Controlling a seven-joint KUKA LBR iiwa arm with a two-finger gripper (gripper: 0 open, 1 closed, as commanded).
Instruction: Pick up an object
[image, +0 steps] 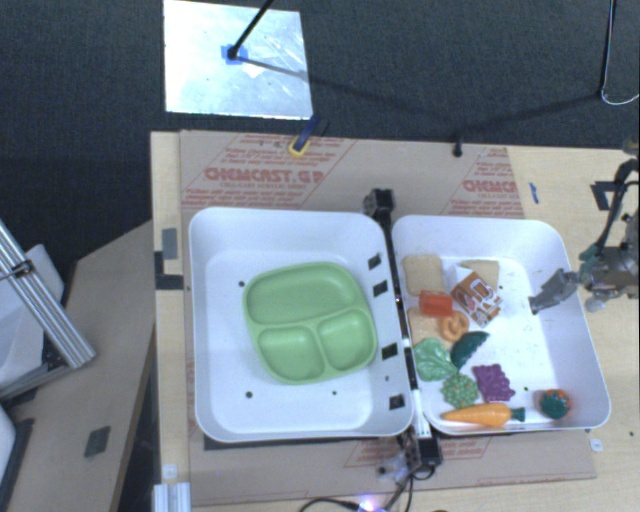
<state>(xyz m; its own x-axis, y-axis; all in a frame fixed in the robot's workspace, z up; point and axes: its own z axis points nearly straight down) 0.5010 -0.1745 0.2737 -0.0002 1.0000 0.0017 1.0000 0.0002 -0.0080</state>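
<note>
Camera view looks down on two white bins side by side on a bench. Filling the middle of the left bin (215, 300) is a green divided plate (310, 322). Toy food clusters along the left and lower side of the right bin (560, 250): a tan bread slice (422, 270), a red piece (436, 303), a patterned carton (476, 297), an orange ring (455, 325), green leafy pieces (436, 360), purple grapes (492, 381), a carrot (482, 415) along the bottom wall, and a small red and green item (555, 403) at the lower right corner. The gripper (550, 293) enters at the frame's right edge, above the right bin's right side, well apart from the food. Whether its fingers are spread or closed I cannot tell; nothing is seen between them.
</note>
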